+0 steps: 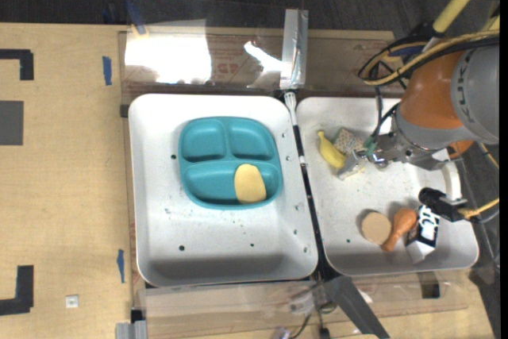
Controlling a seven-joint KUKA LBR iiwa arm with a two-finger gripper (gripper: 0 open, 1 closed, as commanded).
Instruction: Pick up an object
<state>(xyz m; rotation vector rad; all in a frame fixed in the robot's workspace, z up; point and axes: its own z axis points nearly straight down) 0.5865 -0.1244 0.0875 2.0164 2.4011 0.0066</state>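
Banana in right bin, touching pincer left side; pincer opening unclear.

Right bin: bare floor at middle and near-left, room to come down there. Banana and speckled sponge crowd the far-left corner, gripper just beside them. Tan disc, orange carrot and black-and-white item block the near-right.

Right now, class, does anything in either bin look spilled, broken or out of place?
Nothing stands out. A yellow lump sits in the teal tray in the left bin; the banana and other small items lie loose in the right bin.
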